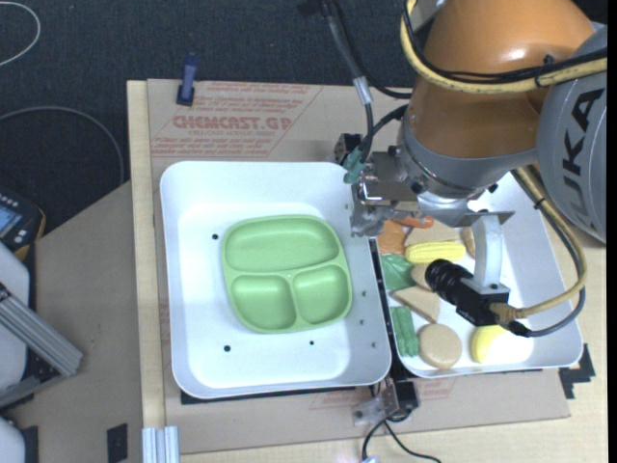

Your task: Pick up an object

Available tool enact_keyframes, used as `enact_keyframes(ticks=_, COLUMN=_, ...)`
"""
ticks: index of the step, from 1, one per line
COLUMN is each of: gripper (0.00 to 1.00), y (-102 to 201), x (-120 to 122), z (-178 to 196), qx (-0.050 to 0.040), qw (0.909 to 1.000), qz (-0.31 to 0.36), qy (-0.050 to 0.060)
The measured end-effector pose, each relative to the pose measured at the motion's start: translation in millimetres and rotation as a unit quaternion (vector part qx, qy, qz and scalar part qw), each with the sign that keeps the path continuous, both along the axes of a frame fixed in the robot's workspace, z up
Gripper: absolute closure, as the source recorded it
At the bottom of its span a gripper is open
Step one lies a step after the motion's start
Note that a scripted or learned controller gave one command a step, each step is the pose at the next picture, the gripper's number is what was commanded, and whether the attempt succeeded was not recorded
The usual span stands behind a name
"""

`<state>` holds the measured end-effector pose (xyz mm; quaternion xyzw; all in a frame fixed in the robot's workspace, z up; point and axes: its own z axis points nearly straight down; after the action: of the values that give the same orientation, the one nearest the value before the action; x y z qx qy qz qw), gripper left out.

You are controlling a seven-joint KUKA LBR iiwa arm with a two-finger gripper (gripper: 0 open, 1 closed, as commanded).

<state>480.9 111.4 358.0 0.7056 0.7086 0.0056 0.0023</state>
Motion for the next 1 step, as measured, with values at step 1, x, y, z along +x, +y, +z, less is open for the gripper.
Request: enact_keyframes(ticks=1, gripper=1.0, y=-32.4, x=36.0, z=-88.8, qx=-0.004, qw=0.9999, qz=-0.004, qy=0.01)
